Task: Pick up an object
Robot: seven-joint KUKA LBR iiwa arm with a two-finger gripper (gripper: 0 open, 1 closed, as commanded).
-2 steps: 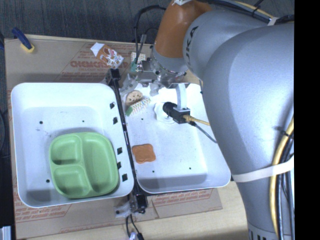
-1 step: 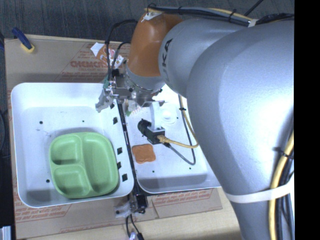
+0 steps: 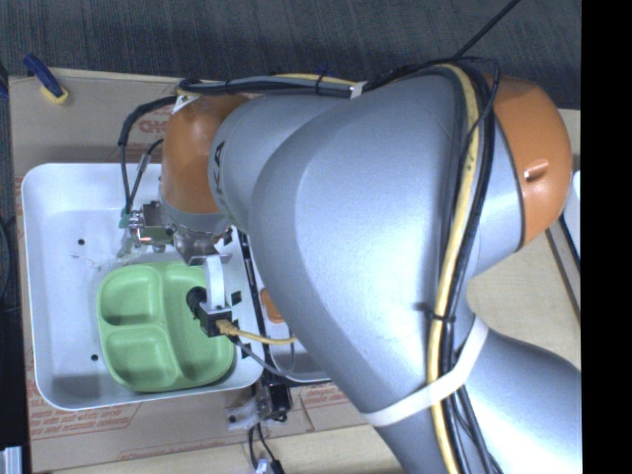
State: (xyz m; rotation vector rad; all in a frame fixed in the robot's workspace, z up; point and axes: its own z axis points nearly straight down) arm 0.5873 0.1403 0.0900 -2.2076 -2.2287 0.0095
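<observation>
We see the grey KUKA arm with its orange wrist band reaching in from the right and covering most of the bench, so that much of both containers lies under it. The left shallow white plastic bin shows its far-left corner, its left wall and its near rim. In it lies a pale green moulded plastic tray with divided compartments, sitting in the near half of the bin, close to the near wall and towards the right side. We make out two compartments on its left, one farther and one nearer, and a longer one on its right partly hidden under the wrist hardware. The compartments that we can see hold nothing. The far-left floor of this bin is bare white, with a few small dark specks.

The gripper hangs at the far-right edge of the green tray, under the orange band, amid cables and a black fitting. Whether the claw is apart or together we cannot tell, as the wrist hides it.

Of the right white bin we glimpse just a curved strip of near rim under the arm, with a small orange patch just beyond it that we cannot identify. A brown cardboard sheet lies under the bins, and a small blue and yellow object rests at its far-left corner.
</observation>
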